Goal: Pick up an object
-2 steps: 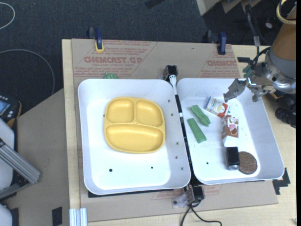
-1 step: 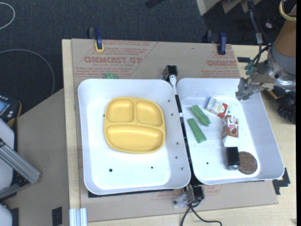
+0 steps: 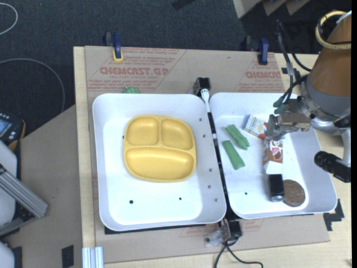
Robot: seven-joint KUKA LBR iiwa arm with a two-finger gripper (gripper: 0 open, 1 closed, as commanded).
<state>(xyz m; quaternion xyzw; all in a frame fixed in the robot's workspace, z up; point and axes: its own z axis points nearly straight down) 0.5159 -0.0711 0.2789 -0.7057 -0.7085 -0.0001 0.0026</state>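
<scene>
The right bin (image 3: 250,190) holds several small items. Two green pods (image 3: 237,137) (image 3: 234,154) lie on its left side, and a small white, blue and red box (image 3: 255,125) lies near the back. A brown and red packet (image 3: 274,153) sits in the middle, with a black block (image 3: 275,186) and a round brown cookie (image 3: 293,192) toward the front. My gripper (image 3: 273,133) hangs low over the bin, right at the packet's far end and just right of the small box. Nothing visibly sits in it.
The left bin (image 3: 111,194) holds a yellow divided plate (image 3: 159,148). A small green item (image 3: 131,90) lies on the board behind that bin. The arm's grey and orange body (image 3: 334,66) looms over the right bin's back right corner.
</scene>
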